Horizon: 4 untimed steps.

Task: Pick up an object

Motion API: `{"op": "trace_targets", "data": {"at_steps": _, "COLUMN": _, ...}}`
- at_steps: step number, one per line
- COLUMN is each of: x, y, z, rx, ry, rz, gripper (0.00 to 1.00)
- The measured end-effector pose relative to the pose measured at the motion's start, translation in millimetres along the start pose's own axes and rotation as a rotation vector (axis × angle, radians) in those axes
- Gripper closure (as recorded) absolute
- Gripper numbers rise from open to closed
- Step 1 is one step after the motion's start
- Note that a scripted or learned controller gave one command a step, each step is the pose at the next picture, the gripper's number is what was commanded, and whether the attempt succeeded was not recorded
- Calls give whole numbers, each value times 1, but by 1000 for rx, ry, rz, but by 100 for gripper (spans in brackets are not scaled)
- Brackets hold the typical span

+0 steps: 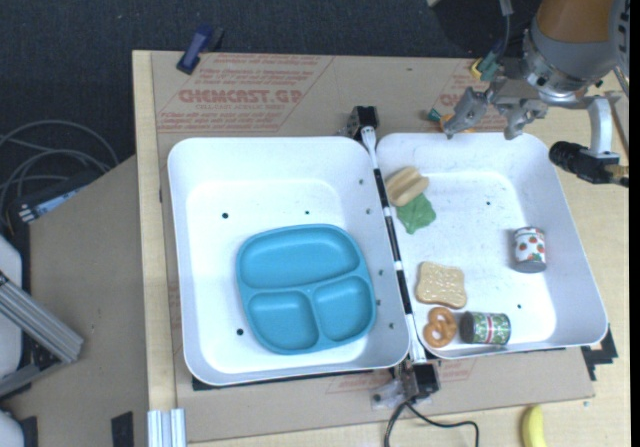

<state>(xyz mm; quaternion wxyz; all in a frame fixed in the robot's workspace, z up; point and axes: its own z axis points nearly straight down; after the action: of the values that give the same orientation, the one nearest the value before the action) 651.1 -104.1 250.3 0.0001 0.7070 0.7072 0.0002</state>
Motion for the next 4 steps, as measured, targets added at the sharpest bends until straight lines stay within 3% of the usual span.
{"op": "trace_targets", "data": {"at_steps": 1, "x": 1, "y": -55, "z": 96, "rx": 3, "ry": 1, "rz": 1, "gripper": 0}}
{"op": "trace_targets", "data": {"at_steps": 2, "x": -69, "y": -53, "z": 89, "rx": -1, "ry": -3, "rz": 2, "gripper": 0}}
{"op": "trace_targets", "data": {"at_steps": 3, "x": -113, "y": -50, "z": 65, "rx": -2, "ry": -2, "rz": 1, "gripper": 0}}
{"op": "trace_targets", "data": {"at_steps": 4, "x": -117, "y": -68, "z": 129, "rx": 2, "ry": 0, "rz": 0, "gripper": 0}}
